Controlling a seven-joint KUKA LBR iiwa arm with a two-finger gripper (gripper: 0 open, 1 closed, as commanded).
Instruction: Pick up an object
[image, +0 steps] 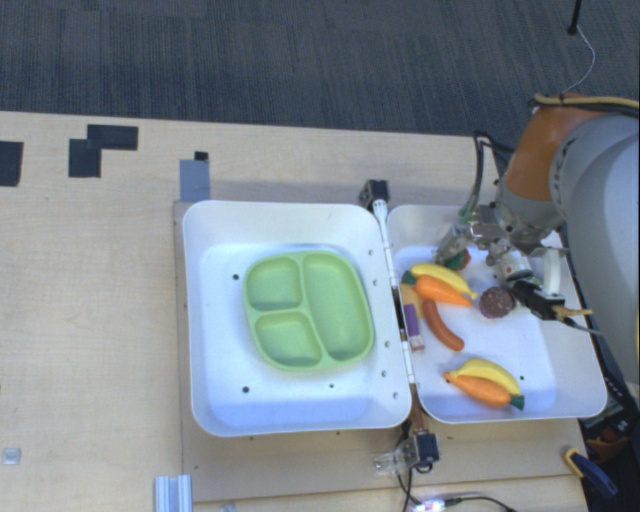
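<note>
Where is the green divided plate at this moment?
The green divided plate lies in the middle of the left bin, apart from the toy food in the right bin.

Green divided plate (308, 310) centred in left bin (215, 400); bananas, carrots, sausage (443, 324) and dark round piece (496, 302) in right bin (570, 400); gripper (480, 240) over its far edge.

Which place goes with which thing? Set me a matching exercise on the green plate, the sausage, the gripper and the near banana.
Things:
1. green plate
2. sausage
3. gripper
4. near banana

Places:
A. near front of right bin, beside a carrot
B. over far part of right bin
C. in left bin
D. middle of right bin, lying at a slant

Pairs: 1-C, 2-D, 3-B, 4-A
</note>
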